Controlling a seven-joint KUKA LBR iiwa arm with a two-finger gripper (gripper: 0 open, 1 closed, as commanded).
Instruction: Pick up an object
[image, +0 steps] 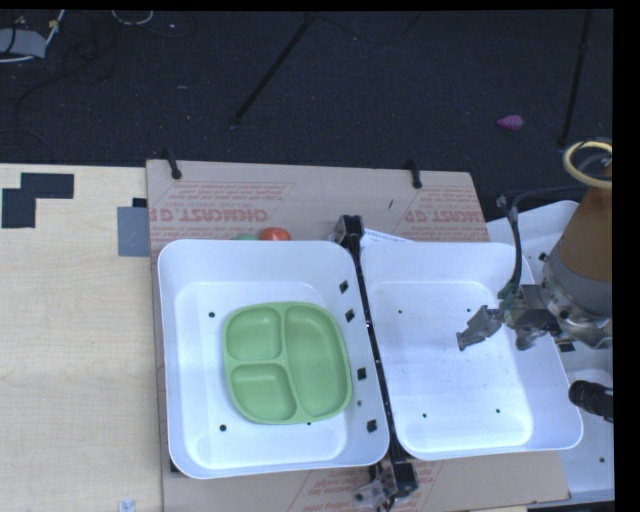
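Observation:
A green plate (287, 361) with three compartments lies flat in the left bin (190, 290). My gripper (503, 333) hangs over the right side of the right bin (440, 270), well away from the plate. It is open, its two fingers spread apart with nothing between them. The grey arm with its orange band (592, 232) comes in from the right edge.
A small red-orange object (274, 235) and a bit of green beside it sit on the cardboard just behind the left bin's far rim. A black divider with clips (362, 330) runs between the bins. A black cable (517, 250) loops above the gripper.

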